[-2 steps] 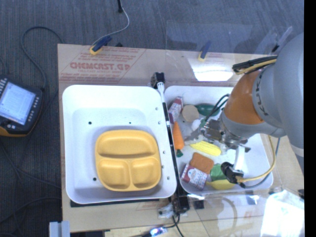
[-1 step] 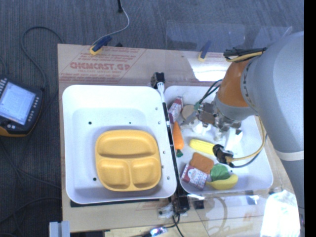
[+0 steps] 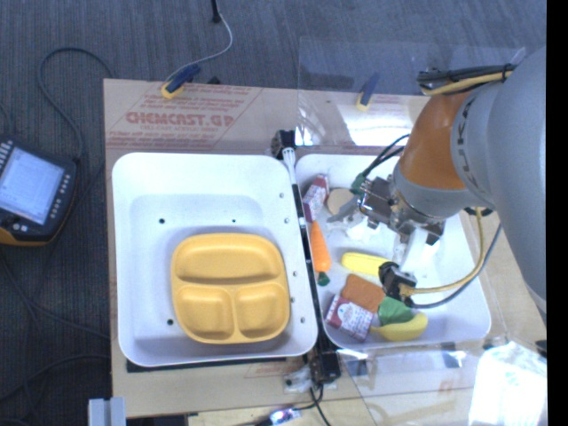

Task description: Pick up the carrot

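We locate the carrot (image 3: pixel 319 248) lying lengthwise against the left wall of the right-hand bin (image 3: pixel 448 251), green end lowest in the view. We judge it light, stiff and smooth (it may roll or slip), so we grasp across its thicker orange middle. The gripper (image 3: pixel 395 216) hovers mid-bin, apart from the carrot; we cannot tell its opening.

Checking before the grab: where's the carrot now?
In the camera view, the carrot lies along the left wall of the right bin, below the red packet, left of the banana.
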`<state>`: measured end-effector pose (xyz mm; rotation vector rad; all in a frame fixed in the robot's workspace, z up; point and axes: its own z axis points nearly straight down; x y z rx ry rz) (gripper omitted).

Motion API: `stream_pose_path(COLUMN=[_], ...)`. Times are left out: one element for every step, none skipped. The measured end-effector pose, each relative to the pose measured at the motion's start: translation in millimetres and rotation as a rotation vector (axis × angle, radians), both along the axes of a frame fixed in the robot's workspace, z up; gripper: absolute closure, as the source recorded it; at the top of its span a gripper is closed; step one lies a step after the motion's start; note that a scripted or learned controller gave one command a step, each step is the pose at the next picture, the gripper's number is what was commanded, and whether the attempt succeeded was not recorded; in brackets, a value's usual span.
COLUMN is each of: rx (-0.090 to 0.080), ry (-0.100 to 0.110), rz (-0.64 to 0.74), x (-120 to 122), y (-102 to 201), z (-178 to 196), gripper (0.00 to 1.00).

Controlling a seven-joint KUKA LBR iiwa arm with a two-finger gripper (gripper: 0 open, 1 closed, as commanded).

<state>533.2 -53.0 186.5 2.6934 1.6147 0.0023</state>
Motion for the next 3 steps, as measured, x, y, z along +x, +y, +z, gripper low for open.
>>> stream_pose_path(rx=[0.003, -0.001, 0.004], ry=[-0.008, -0.009, 0.003], rz=[-0.094, -0.091, -0.015], x=[-43, -43, -49], y=[-42, -43, 73], z=[-96, -87, -2], gripper=[0.0, 1.0, 1.0])
